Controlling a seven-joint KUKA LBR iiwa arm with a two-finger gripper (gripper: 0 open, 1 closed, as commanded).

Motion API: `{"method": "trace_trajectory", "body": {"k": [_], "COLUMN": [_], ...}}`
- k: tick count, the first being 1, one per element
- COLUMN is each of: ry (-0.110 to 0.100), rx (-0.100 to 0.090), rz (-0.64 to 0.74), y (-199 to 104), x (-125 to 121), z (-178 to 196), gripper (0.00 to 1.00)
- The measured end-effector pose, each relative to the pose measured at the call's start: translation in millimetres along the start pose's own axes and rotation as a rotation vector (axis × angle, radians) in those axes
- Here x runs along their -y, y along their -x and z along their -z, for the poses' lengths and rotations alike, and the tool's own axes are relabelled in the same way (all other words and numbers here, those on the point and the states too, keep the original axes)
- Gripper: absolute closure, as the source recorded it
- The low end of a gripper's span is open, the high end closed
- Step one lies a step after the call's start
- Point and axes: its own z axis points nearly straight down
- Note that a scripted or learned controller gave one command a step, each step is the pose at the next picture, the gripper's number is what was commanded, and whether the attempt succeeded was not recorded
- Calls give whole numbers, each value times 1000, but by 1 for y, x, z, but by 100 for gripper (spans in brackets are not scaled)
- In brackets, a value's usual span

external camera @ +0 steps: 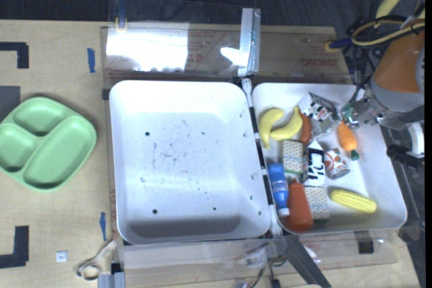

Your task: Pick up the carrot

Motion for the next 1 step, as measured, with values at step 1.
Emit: {"method": "trace_trajectory", "body": {"k": [1], "ry": [0], "rx": [12], "rz": [-1], "y": [5], "x": [1], "z": [9], "gripper": [100]}}
